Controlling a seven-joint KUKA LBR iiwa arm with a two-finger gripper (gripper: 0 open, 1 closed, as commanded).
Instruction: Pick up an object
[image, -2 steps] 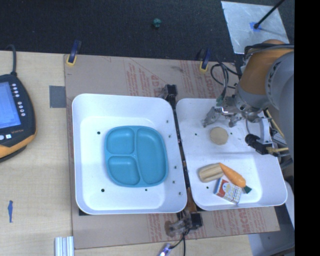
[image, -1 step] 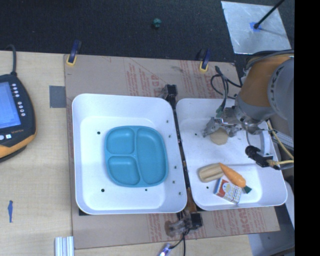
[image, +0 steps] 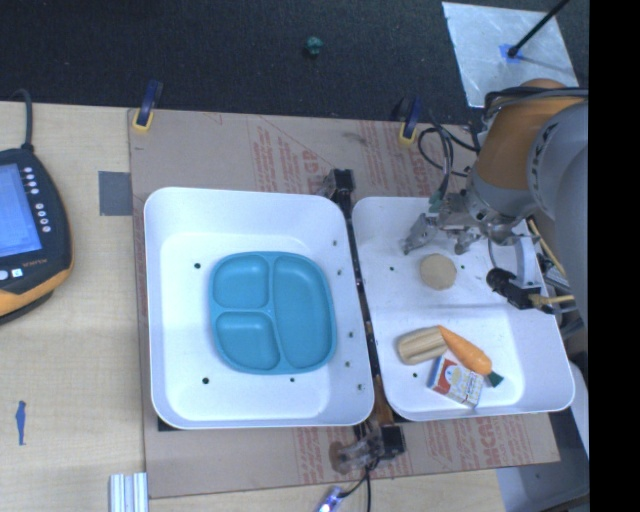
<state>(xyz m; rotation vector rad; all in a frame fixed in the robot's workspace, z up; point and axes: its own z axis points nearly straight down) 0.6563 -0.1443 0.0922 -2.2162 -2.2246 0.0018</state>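
Observation:
In the right bin lie a round tan cookie-like piece, a tan bread roll, an orange carrot and a small printed box. My gripper hangs over the far part of this bin, just beyond the round tan piece. Its metal fingers stand spread apart and open, with nothing between them. The roll, carrot and box sit together near the bin's front, well clear of the gripper.
The left bin holds a blue divided plate. A teach pendant lies on the bench at far left. Clamps pin the cardboard sheet at the back. The arm's grey body fills the upper right.

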